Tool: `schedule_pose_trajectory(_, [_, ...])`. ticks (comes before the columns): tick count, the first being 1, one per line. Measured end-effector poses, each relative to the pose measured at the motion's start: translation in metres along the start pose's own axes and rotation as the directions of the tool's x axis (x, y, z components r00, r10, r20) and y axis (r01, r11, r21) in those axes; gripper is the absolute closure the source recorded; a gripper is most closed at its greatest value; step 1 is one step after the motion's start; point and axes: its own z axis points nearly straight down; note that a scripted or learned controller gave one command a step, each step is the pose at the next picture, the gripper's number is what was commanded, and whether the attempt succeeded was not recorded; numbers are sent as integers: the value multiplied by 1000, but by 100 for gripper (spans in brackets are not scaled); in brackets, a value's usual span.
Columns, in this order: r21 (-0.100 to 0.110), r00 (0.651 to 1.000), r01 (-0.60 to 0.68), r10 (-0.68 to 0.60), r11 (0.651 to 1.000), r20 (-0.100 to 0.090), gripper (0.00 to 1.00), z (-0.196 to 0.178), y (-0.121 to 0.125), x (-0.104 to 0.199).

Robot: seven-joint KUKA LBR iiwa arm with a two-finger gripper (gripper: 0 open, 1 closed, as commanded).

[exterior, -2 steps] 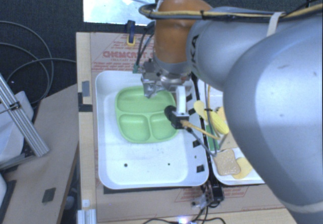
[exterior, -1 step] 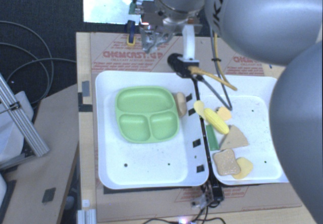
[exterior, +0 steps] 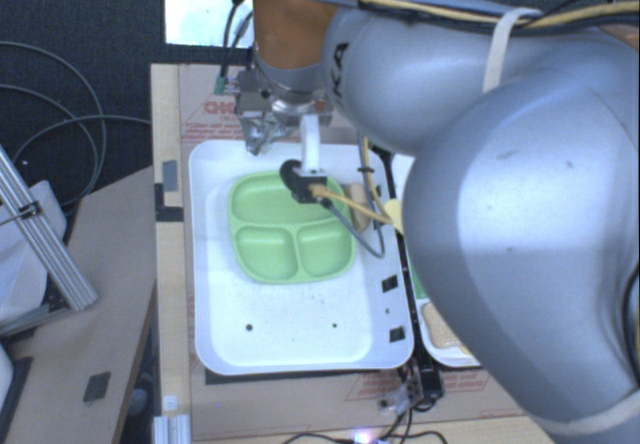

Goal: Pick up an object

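Fingers [exterior: 257,139] are being held narrow, nothing gripped. Being positioned at the green plate [exterior: 272,217] far rim, likely for edge grasp.

An aluminium rail [exterior: 48,250] leans at left, beside the printed cardboard sheet [exterior: 205,104].

We count two white bins: the left bin [exterior: 290,337] and the right bin [exterior: 446,356], which is mostly covered. We count one green plate [exterior: 290,232] with three compartments, and one arm [exterior: 520,162].
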Motion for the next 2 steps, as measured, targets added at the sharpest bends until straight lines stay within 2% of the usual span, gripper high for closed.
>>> schedule_pose_trajectory(1, [-1,1000,-3,3,1000,-2,100,34,-85,0])
schedule_pose_trajectory(2, [-15,1000,-8,8,1000,-2,100,63,-4,-36])
